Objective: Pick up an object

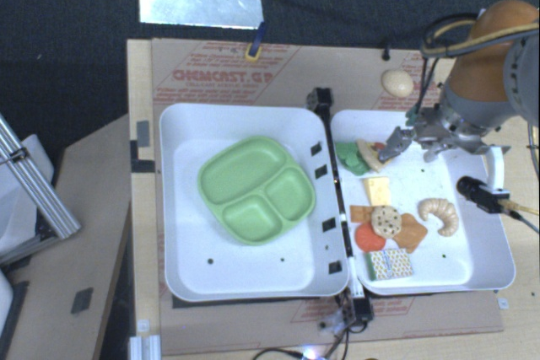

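Tool [395,146] at the arm's [481,72] tip sits low over the far left of the right bin [494,257], its tip at a pale wedge [369,154] beside a green piece [348,158]; I cannot tell its state. Nearest in that bin lies a patterned block [389,264], then a red disc [369,237], speckled cookie [386,221], croissant [441,213] and yellow block [378,190], partly overlapping. A green divided plate [256,188] lies in the left bin [181,265]. An egg [397,83] rests on the worktop [219,72] beyond.
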Controlling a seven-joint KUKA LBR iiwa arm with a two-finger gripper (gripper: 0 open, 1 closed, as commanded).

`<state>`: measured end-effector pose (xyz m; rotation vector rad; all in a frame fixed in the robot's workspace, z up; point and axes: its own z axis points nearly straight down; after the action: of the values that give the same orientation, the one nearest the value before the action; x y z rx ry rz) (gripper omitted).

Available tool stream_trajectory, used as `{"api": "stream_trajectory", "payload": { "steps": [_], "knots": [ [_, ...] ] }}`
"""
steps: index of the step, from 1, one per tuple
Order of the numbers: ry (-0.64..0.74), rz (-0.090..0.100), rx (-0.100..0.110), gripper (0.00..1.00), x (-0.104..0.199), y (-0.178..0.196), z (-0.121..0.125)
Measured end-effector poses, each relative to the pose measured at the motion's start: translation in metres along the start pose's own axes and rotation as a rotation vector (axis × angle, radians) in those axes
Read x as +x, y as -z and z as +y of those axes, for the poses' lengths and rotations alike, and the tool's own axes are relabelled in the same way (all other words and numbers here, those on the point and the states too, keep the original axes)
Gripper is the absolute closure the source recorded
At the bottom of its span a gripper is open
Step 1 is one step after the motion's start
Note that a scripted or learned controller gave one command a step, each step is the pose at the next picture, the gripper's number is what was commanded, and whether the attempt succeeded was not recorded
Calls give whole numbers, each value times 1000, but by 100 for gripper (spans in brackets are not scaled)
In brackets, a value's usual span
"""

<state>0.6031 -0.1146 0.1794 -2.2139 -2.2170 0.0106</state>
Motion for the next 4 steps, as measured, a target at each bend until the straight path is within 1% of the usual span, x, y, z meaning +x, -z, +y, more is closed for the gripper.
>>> {"api": "stream_trajectory", "payload": {
  "steps": [1,2,3,4],
  "knots": [
    [2,-1,-12,0,0,7,3],
    [0,-1,-8,0,0,-56,5],
    [0,-1,-9,0,1,-97,6],
    [0,-2,-14,100,1,-84,7]
  ]
}}
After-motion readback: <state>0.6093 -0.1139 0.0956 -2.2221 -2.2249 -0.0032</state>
